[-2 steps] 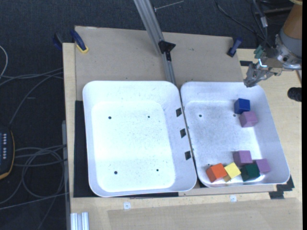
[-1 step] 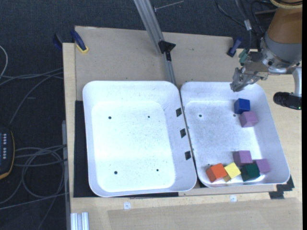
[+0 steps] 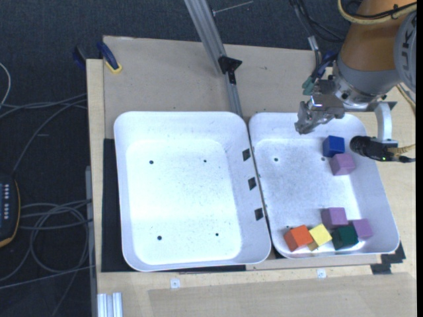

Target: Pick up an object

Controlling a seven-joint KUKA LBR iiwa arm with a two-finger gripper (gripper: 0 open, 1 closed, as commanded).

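The end effector hangs over the far rim of the right-hand shallow white bin; whether it is apart or together cannot be told, and nothing shows in it. Candidate objects lie in that bin: a blue cube touching a mauve cube near the far wall, and a cluster of coloured blocks crowded into the near corner. The bin's centre offers open approach room.

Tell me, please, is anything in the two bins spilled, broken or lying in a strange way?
Nothing stands out. All blocks lie inside the right bin: a blue block and purple block near the gripper, the others clustered at its near edge.
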